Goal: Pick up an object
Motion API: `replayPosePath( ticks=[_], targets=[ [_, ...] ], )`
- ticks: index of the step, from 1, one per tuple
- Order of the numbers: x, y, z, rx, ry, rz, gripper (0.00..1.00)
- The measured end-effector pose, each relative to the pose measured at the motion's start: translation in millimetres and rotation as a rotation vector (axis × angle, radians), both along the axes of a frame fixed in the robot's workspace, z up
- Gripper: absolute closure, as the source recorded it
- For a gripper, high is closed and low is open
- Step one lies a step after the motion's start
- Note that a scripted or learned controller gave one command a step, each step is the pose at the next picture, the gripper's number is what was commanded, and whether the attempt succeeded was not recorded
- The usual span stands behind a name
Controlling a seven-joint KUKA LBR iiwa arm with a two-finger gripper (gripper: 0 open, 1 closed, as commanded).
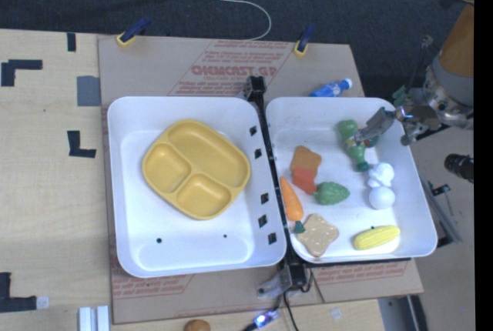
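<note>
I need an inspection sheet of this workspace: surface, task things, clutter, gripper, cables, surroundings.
Surface: two white bins, left bin and right bin, on cardboard.
Task things: in the right bin a carrot, toast, corn, orange-red block, green leafy toy, green pepper, two white pieces.
Clutter: yellow tray in the left bin; blue bottle behind the right bin.
Gripper: gripper over the green pepper; whether it holds anything, cannot tell.
Cables: white cable behind the bins.
Surroundings: two clamps on the cardboard's far edge; dark floor.
</note>
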State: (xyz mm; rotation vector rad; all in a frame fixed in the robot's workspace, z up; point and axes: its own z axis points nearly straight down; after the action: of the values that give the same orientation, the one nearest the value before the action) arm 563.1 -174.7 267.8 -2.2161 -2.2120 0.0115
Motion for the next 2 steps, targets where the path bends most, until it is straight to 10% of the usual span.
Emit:
replayPosePath(
  ticks=[2],
  targets=[
    [3,-9,-46,-0.002,-0.006,0.002,0.0]
  ],
)
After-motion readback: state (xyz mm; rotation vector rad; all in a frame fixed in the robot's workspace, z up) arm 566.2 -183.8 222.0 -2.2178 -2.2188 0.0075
